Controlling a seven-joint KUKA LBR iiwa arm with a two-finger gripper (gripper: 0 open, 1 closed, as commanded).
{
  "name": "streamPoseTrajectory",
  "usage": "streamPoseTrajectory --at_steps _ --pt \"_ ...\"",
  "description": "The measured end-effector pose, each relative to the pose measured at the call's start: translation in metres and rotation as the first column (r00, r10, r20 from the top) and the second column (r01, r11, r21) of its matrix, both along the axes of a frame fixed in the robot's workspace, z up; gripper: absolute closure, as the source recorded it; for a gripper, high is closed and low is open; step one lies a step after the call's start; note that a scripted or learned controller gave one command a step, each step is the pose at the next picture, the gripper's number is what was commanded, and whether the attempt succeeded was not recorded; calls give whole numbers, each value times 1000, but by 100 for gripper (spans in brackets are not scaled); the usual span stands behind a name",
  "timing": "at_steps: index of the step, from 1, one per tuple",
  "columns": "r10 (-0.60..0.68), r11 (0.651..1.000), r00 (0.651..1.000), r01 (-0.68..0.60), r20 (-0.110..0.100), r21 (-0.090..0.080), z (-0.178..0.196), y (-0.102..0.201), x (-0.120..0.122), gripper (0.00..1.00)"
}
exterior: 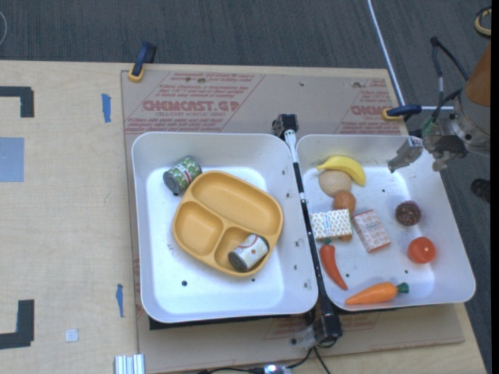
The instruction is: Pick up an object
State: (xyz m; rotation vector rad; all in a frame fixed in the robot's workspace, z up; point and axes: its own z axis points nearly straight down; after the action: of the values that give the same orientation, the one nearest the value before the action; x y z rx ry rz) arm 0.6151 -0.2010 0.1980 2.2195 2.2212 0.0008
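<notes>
My gripper hangs over the far right corner of the right bin, its two fingers spread apart with nothing between them. Below it in that bin lie a yellow banana, a tan potato-like ball, a small brown roll, a checkered sandwich block, a pink wafer block, a dark red plum, a red tomato, a red chili and an orange carrot.
The left bin holds a yellow divided plate with a small can lying in its near compartment, and a green can at its far left. A black divider rail runs between the bins.
</notes>
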Motion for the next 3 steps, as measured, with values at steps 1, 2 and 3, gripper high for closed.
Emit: streamPoseTrajectory --at_steps 1,2,3 --pt "1 1000 1000 -1 2 0 -112 31 28 0" --pt "1 1000 1000 -1 -2 2 -113 97 4 0" --pt "1 1000 1000 -1 3 0 -101 96 5 100"
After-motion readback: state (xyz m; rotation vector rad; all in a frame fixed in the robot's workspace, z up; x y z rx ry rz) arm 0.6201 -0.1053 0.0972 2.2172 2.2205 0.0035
